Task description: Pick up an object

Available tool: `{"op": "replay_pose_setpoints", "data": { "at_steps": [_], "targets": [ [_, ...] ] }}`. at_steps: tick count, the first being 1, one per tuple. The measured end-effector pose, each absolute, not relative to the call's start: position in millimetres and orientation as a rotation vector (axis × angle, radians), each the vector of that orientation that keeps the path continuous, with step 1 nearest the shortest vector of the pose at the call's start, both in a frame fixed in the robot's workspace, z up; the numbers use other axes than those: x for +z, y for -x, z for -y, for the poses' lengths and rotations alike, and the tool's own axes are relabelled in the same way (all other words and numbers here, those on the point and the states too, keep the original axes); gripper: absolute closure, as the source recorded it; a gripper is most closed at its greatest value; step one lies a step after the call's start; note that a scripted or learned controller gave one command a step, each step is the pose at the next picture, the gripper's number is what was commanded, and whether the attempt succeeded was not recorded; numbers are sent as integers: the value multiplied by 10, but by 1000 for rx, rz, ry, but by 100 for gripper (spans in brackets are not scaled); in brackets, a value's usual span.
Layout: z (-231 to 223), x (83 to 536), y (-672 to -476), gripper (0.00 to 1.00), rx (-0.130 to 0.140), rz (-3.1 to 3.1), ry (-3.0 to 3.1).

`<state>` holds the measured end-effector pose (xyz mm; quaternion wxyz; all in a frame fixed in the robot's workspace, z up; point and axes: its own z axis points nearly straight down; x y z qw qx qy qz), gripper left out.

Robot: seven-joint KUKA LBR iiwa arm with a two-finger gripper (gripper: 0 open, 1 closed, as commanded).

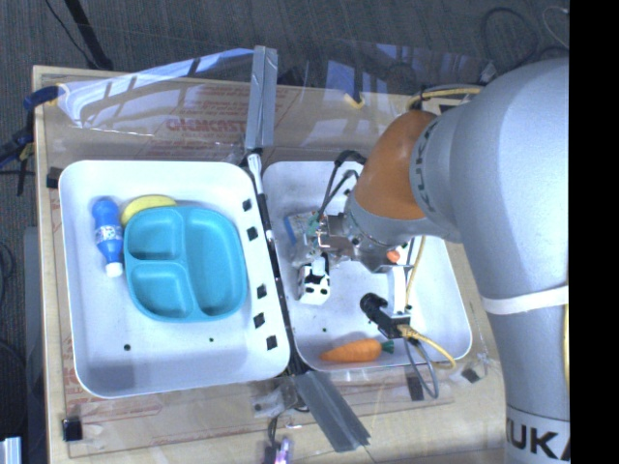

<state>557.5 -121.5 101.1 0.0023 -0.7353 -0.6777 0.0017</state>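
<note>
Carrot lies in right bin — fingers' spread unreadable — wooden bench.

The tray, bottle and lemon crowded the left bin's back; its front lay open. The arm overhung the right bin, carrot at the front wall.

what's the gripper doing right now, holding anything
Gripper: down in the right bin, right above the black-and-white object; open or closed cannot be told, and no grasp is visible.
</note>
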Motion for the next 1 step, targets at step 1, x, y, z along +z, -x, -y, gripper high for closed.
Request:
{"op": "replay_pose_setpoints", "data": {
  "at_steps": [1],
  "targets": [
    [1076,2543,-5318,100,1,2114,2324]
  ]
}}
